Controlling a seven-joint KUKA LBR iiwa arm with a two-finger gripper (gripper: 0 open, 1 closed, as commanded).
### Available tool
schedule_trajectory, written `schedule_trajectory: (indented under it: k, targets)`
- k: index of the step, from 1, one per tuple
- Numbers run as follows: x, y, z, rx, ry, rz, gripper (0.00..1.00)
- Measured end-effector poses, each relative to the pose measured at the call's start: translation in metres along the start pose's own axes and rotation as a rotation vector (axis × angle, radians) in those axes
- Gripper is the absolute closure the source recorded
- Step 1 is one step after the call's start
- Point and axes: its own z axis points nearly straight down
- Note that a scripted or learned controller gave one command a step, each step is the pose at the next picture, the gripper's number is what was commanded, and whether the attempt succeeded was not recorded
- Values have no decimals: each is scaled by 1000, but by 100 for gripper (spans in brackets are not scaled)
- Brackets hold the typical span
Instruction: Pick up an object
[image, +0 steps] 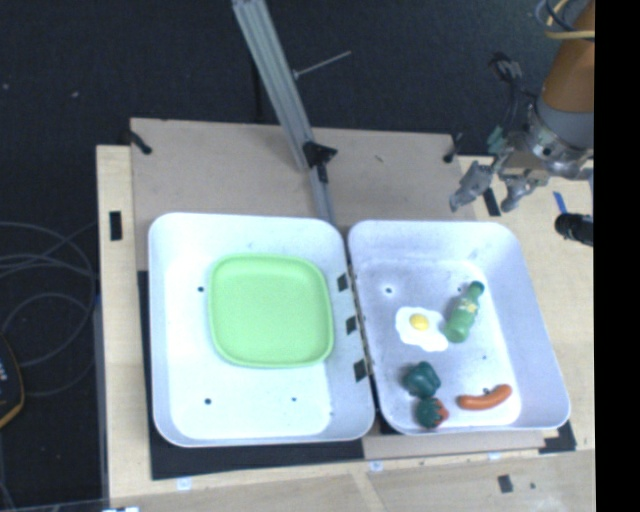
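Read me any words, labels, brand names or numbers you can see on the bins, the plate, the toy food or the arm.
No text can be read.
Green bottle: any label is too small and blurred to read.
Green plate, fried egg, sausage, green pepper: no markings show.
White bins: plain, only small dark dots.
Hand: no lettering can be made out.

Arm (568, 75) cut off at top-right edge, cables (40, 290) cropped at left
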Motion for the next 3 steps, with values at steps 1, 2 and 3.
schedule_trajectory:
  k: [1, 2, 3]
  targets:
    - [-5, -10, 53, 5, 0, 1, 0]
    - [-13, -6, 101, 4, 0, 1, 0]
    - [-16, -10, 164, 6, 0, 1, 0]
